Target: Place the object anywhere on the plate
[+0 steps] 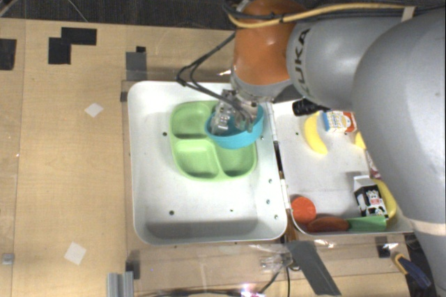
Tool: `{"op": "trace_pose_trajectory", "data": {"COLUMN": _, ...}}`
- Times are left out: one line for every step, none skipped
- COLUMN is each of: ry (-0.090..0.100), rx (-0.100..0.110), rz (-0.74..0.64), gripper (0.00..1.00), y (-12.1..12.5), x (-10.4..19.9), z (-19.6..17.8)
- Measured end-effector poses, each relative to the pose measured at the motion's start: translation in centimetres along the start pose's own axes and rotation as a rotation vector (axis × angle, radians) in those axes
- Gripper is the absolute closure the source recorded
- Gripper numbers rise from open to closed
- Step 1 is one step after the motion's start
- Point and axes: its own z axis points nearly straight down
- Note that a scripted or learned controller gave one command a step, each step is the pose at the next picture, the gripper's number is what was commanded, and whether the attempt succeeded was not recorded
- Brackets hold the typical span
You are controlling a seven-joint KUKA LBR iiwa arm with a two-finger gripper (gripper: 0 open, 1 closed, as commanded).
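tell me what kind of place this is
Likely a robotics lab test bench: a KUKA arm reaches over two white bins, one holding a green divided plate, the other toy food like a banana.

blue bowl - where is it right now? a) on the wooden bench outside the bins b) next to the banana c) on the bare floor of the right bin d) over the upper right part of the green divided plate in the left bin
d: the blue bowl sits at the upper right of the green divided plate in the left bin, right under the tool.
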Motion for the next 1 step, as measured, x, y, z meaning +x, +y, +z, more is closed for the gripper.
{"op": "trace_pose_trajectory", "data": {"ry": -0.003, "rx": 0.005, "rz": 0.009, "gripper": 0.00, "y": -0.70, "x": -0.30, "z": -0.04}}
